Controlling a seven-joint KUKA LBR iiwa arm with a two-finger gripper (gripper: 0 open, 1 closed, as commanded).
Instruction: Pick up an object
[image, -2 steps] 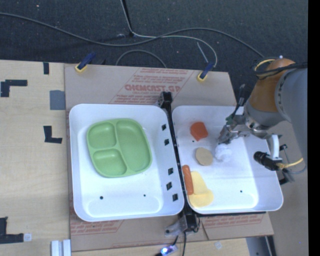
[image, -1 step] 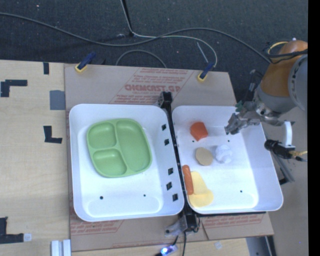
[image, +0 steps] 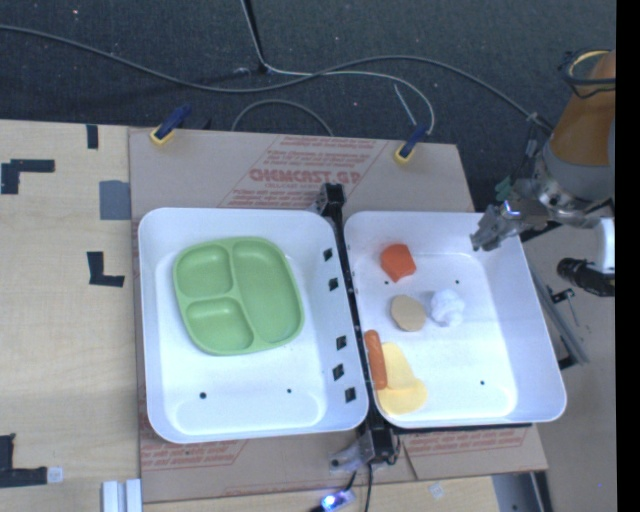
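Bench status, left to right. Left bin (image: 160, 300) in the left-centre of the frame holds a green divided plate (image: 238, 295), lying flat, well apart from everything else.

Right bin (image: 520, 330) has all the candidates. Along its left wall, lower middle of the frame: a thin orange sausage-shaped piece (image: 375, 360), touching or overlapping a yellow flat piece (image: 402, 385). Above those, a tan round piece (image: 407, 313) just beside a white crumpled lump (image: 446, 307). An orange block (image: 398, 262) sits alone near the upper part of the bin.

Gripper (image: 490, 232) is at the right bin's upper right corner, over the rim, well apart from every object. Fingers: cannot tell whether wide or narrow, too small and dark. Nothing visibly held.

Risks as I judge them:
- sausage piece hugs the wall, so a finger could hit the rim
- tan and white pieces nearly touch, risking a double grab or a push
- yellow piece looks flat, likely hard to pinch

Orange block looks the safest target.
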